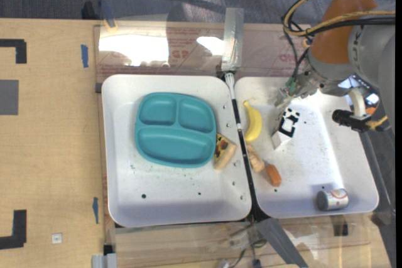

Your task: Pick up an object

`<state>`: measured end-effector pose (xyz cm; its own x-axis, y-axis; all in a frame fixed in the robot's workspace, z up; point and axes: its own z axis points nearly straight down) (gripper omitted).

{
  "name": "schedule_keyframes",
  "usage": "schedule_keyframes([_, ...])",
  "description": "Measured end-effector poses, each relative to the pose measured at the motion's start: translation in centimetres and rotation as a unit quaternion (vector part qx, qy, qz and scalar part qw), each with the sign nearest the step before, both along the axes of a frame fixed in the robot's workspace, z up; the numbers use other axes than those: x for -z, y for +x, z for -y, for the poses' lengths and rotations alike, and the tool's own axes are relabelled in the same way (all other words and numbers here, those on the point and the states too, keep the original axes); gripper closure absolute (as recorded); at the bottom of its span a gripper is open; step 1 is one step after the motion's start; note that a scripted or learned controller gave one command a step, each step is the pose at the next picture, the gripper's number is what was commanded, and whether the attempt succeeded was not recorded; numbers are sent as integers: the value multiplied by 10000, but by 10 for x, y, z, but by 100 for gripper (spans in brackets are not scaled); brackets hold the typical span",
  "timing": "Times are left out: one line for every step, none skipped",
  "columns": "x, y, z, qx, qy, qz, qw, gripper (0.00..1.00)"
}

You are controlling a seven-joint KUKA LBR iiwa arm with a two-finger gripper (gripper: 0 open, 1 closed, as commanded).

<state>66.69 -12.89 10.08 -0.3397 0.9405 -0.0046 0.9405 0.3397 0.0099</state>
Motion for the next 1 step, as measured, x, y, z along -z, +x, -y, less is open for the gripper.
schedule_keyframes([1,-1,0,1,3,-13,10000,0])
